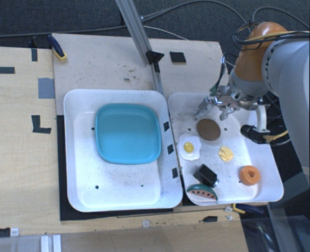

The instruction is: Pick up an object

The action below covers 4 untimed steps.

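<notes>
1. The gripper hangs over the back of the right bin. Its fingers look spread apart with nothing between them.
2. Closest target is the brown disc, lying flat just in front of and below the fingertips, not touching as far as I can tell.
3. Biggest risk, I reckon: that disc is thin and flat, so the fingers could scrape the bin floor or just close over the top and slide off.
4. The fried egg sits just beside the disc, so a sloppy descent might shove it around or pinch both.
5. The yellow piece, black block, orange donut and watermelon slice lie nearer the front, well apart from the gripper.
</notes>
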Tool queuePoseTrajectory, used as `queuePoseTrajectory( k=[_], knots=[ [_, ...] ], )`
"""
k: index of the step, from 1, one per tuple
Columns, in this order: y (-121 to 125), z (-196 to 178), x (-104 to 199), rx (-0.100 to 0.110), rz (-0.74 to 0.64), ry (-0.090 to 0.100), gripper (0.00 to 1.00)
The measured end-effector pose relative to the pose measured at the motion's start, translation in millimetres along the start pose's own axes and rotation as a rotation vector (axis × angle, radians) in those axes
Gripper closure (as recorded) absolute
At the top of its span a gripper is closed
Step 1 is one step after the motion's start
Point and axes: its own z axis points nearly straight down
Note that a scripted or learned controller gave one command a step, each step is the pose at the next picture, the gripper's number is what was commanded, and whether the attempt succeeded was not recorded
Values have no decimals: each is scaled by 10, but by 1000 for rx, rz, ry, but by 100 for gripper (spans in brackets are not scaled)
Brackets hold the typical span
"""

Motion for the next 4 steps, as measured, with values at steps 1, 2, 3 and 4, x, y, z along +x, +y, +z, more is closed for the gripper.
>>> queuePoseTrajectory(
  k=[1, 2, 3, 4],
  knots=[
    [14, 430, -10, -10, 0, -3, 0],
    [28, 304, 3, -14, -1, -2, 100],
    [-31, -143, -13, -10, 0, -1, 100],
    [-23, -773, -29, -11, 0, -1, 100]
  ],
)
